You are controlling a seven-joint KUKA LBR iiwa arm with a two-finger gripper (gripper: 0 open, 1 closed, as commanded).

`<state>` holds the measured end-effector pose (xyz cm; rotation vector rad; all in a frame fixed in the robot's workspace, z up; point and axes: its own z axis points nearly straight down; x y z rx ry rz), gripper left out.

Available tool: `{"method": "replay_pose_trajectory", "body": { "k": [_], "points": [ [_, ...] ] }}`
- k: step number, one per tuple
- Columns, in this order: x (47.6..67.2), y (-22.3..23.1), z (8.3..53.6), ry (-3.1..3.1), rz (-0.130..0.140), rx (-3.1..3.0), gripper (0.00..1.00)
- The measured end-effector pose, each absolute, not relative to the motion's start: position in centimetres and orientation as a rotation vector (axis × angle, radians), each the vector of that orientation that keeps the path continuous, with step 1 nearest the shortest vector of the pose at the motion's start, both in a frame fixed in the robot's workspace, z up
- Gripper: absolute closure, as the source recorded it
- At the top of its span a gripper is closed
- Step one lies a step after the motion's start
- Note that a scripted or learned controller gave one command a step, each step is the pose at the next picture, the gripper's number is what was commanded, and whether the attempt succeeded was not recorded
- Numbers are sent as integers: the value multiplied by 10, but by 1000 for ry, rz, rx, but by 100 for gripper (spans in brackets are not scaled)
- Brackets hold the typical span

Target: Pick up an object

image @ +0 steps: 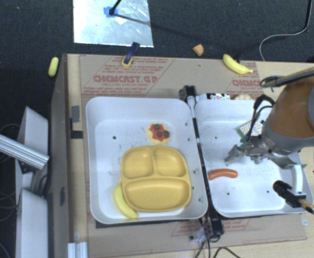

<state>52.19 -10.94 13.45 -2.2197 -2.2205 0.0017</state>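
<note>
though near the sausage (223, 173), gripper (236, 153) apart

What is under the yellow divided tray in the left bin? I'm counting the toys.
A yellow banana pokes out from beneath the divided tray at its lower-left corner. Anything else under the tray is covered.

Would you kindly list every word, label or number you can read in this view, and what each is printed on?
"CHEMCAST GP": red print on the brown board behind the left bin, clearest at.
Red print on the same board near its right rear corner: partly hidden, not readable.
Red print along the board's front edge: too blurred to read.
</note>
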Motion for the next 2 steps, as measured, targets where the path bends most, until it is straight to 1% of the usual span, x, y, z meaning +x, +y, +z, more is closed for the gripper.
{"method": "replay_pose_trajectory", "body": {
  "k": [1, 2],
  "points": [
    [512, -90, 84, -2222, -1, -2221, 0],
    [513, -90, 94, -2223, -4, -2221, 100]
  ]
}}
